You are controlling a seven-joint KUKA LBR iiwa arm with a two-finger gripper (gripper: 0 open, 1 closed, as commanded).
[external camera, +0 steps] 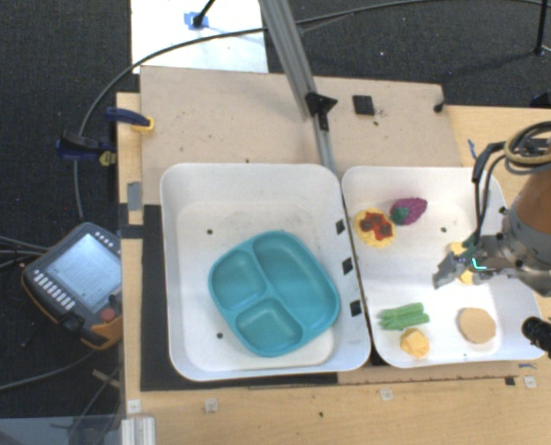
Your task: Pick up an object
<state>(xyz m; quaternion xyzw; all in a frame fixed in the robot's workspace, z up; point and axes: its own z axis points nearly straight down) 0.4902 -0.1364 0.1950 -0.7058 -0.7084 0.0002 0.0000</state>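
Pale worktop with two white bins. Right bin: gripper low, jaws' state unclear; round tan piece close below, green beans to the left.

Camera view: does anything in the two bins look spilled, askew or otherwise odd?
Nothing spilled. The teal tray sits skewed in the left bin. In the right bin, the food pieces lie scattered and apart, with the gripper low among them.
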